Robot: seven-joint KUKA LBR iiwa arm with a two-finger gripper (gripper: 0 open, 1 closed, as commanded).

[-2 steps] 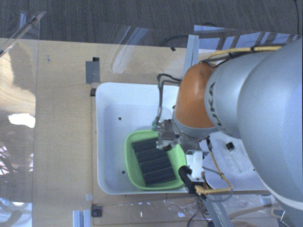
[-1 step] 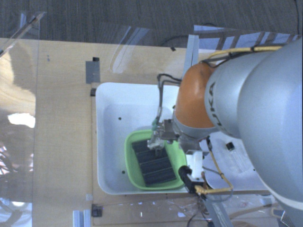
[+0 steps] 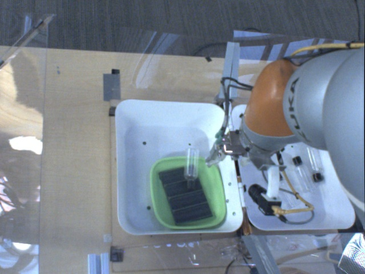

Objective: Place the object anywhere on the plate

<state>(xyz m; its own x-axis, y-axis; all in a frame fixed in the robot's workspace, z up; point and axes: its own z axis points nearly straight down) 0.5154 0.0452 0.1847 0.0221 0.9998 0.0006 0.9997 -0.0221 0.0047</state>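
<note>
The jaws (image 3: 219,152) sit at the right rim of the green plate (image 3: 162,173), under the arm's orange band (image 3: 274,99); how far apart they stand I cannot tell. A clear tube (image 3: 191,164) stands on the plate, apparently free of them, beside a dark ridged block (image 3: 185,197). The plate lies in the left white bin (image 3: 148,124); right of it, the other bin (image 3: 336,207) holds small parts.

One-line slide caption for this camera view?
KUKA arm above two white bins; a clear tube lies on the green plate.
</note>
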